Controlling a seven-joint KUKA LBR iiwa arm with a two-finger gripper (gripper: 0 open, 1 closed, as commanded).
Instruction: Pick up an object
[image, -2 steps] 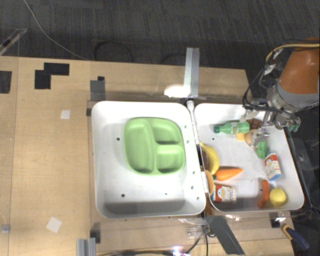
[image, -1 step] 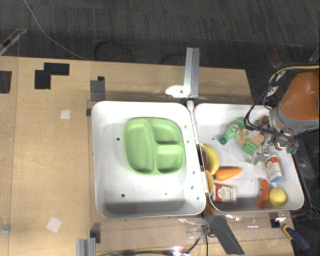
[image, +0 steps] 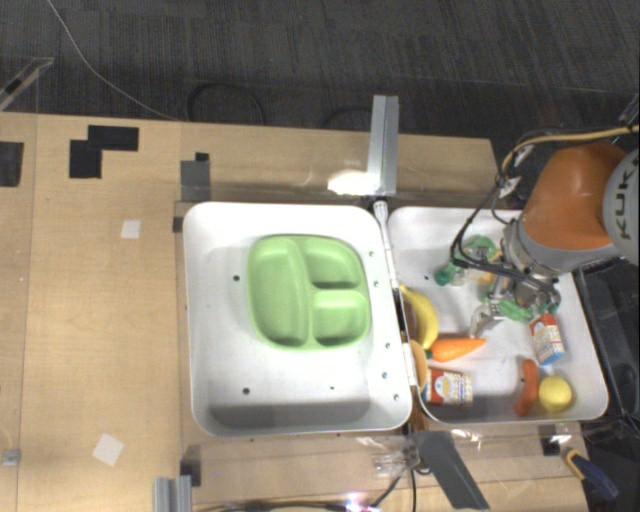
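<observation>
Green and divided into compartments, a plastic tray (image: 305, 290) lies in the left bin (image: 215, 400). In the right bin (image: 425, 232) the gripper (image: 497, 305) hangs low over the clutter with its fingers parted, nothing visibly between them. Just near of it lies a carrot (image: 458, 348), with a banana (image: 424, 314) to its left by the dividing wall. A small carton (image: 449, 386) sits at the near-left corner. To the right stand a small bottle (image: 547, 340), a lemon (image: 556, 392) and a red sausage-shaped piece (image: 527, 386).
</observation>
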